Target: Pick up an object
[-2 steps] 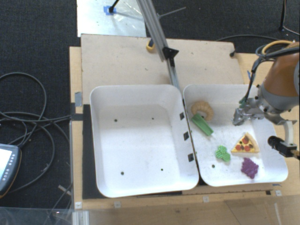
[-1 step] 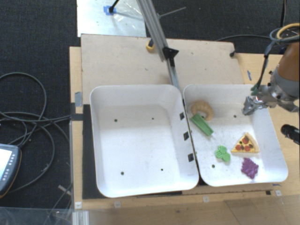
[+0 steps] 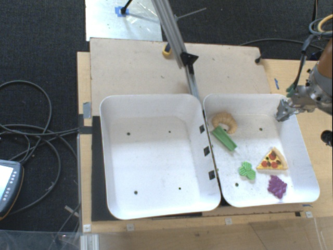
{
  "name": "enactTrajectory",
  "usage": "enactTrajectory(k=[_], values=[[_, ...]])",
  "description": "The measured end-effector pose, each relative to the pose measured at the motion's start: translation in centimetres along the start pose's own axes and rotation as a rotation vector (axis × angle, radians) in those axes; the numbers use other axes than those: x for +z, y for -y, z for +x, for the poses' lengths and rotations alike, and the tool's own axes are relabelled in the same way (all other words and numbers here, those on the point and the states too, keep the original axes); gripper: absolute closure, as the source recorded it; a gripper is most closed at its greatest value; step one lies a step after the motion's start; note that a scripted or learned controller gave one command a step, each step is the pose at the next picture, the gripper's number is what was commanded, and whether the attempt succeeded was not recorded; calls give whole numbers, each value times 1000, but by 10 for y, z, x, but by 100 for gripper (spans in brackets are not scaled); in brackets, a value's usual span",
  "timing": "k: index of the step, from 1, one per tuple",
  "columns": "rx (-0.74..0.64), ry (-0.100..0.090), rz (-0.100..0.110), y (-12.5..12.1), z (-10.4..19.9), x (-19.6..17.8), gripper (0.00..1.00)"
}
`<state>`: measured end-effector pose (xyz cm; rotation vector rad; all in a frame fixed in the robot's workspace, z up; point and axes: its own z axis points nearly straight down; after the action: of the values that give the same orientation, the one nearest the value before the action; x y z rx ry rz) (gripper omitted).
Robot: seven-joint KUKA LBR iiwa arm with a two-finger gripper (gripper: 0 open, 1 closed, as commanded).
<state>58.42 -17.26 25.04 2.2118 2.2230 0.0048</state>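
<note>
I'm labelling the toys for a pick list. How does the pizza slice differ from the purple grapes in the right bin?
The pizza slice is a flat triangle, yellow-orange with red spots; the purple grapes are a lumpy cluster in one colour. The pizza slice lies farther from the bin's near rim, the grapes closer to it, just below the slice. Both are small toy foods lying loose in the right bin, apart from each other.

The arm [image 3: 323, 82] is cut off by the right edge, and the gripper [image 3: 283, 112] is too blurred to read.

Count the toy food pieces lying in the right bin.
5, all unobscured: tan croissant near the divider, green stick just below it, green leafy piece mid-bin, pizza slice to its right, purple grapes by the front corner.
</note>
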Motion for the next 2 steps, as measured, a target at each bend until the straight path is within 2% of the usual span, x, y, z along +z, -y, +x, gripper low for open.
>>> enactTrajectory(k=[1, 2], values=[[-6, -4, 4, -2, 58, -1, 100], [-5, -3, 3, -20, 101, 3, 100]])
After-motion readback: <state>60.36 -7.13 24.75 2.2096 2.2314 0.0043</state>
